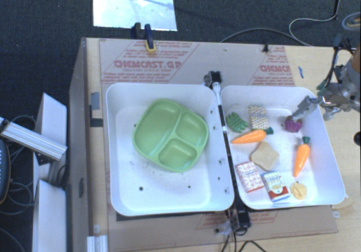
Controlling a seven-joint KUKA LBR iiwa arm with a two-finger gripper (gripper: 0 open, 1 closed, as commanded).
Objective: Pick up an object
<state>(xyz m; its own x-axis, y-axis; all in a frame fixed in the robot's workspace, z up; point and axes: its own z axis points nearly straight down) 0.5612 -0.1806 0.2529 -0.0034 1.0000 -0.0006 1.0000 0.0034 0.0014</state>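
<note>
The right bin [333, 175] holds several toy foods. A small purple piece [293, 126] lies near its far right corner. Below it an orange carrot [302, 157] lies upright. A second carrot [250, 136] lies flat in the middle, with a bread slice [264, 156] beneath it. My gripper [300, 112] reaches in from the right edge, slanting down toward the purple piece, and its tip is just above and right of that piece. I see nothing held in it.
A green leafy piece [237, 122] and a patterned cracker [258, 115] sit at the right bin's far left. Two small packets [248, 176] [275, 185] and a yellow piece [299, 190] lie along its near side. The left bin [121, 189] holds a green divided plate [171, 134].
</note>
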